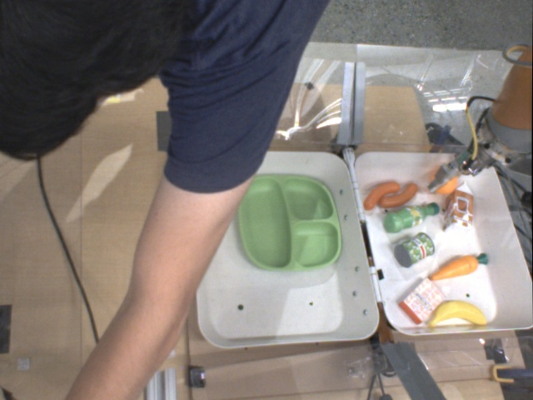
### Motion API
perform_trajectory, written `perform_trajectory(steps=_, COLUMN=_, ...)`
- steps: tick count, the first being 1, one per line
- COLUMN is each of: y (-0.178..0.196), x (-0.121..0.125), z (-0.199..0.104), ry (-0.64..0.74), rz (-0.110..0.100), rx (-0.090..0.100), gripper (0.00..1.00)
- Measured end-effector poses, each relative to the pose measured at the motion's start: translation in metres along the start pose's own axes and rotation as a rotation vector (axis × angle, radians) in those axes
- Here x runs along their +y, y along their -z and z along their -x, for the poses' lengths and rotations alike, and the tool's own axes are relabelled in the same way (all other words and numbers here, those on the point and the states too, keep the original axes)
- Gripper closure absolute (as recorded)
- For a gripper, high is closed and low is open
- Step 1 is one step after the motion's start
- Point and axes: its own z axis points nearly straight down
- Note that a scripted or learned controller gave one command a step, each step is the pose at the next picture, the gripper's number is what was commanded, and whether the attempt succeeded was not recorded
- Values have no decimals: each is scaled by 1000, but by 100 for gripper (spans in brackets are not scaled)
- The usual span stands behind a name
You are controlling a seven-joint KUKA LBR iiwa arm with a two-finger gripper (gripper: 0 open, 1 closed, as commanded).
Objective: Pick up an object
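While a person's bare arm (179,248) crosses the left bin (275,319) and its green divided plate (290,222), the gripper (456,167) hangs over the right bin (500,248). Its state cannot be told. Just below it lies a small orange carrot (448,186), probably light, rigid plastic, best pinched across its middle.

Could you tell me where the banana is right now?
The banana lies in the right bin, at its near edge, beside a small red and white carton and just below the carrot.
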Motion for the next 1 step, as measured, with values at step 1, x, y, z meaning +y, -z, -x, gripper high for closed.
perform_trajectory(steps=1, y=90, x=17, z=-35, ry=-104, rz=4, rx=4, gripper=100)
